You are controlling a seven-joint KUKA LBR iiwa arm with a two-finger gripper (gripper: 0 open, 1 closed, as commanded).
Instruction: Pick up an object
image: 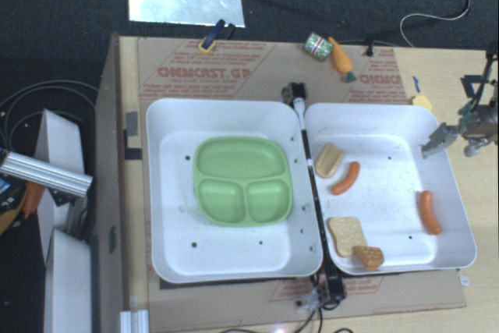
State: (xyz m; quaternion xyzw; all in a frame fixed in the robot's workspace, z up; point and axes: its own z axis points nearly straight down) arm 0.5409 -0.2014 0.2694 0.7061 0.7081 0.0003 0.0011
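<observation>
The gripper (448, 138) hovers at the right bin's (390, 125) right rim, near its far corner; whether it is released or clenched, I cannot tell. Nearest target is the sausage (429, 212) by the right wall; a descent there could likely clip the rim or pin it against the wall. The second sausage (345, 178), mid-bin, has open floor around it; the bread pieces (348, 235) crowd the near edge.
</observation>
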